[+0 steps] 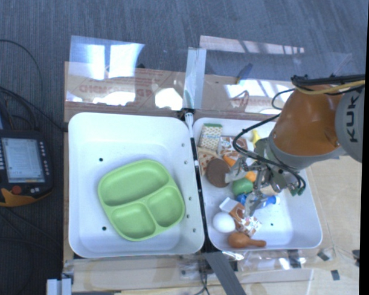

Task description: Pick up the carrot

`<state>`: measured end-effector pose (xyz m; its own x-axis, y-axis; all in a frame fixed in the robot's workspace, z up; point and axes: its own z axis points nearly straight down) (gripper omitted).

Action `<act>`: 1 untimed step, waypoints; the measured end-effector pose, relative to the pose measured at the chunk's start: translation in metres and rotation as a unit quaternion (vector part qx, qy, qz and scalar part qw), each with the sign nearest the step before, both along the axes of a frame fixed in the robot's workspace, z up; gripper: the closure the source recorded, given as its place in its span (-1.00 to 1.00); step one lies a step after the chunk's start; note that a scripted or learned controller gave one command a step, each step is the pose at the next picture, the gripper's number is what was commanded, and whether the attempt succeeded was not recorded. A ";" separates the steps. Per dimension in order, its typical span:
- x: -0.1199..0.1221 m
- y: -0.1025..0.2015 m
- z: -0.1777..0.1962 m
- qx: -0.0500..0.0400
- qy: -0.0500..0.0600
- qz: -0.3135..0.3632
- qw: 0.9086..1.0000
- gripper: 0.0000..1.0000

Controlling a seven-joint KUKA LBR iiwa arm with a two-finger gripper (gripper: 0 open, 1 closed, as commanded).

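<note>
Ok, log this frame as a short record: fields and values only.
left bin: holds a green divided plate
right bin: cluttered with toy food, including a white egg, a brown disc and a green piece
arm: reaches over the right bin
gripper: low among the clutter
carrot: cannot pick it out for certain; an orange piece shows beside the gripper

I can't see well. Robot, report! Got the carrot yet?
Gripper low in right bin. Carrot under the wrist, grip unconfirmed. Toy food crowds it.
</note>
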<state>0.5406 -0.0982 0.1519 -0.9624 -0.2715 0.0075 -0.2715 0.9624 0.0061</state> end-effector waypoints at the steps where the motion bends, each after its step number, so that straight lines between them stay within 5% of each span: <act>1: 0.047 -0.034 -0.056 -0.004 -0.017 -0.007 1.000 -1.00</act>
<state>0.5874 -0.1319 0.0957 -0.9658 -0.2582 -0.0232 -0.2580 0.9661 -0.0110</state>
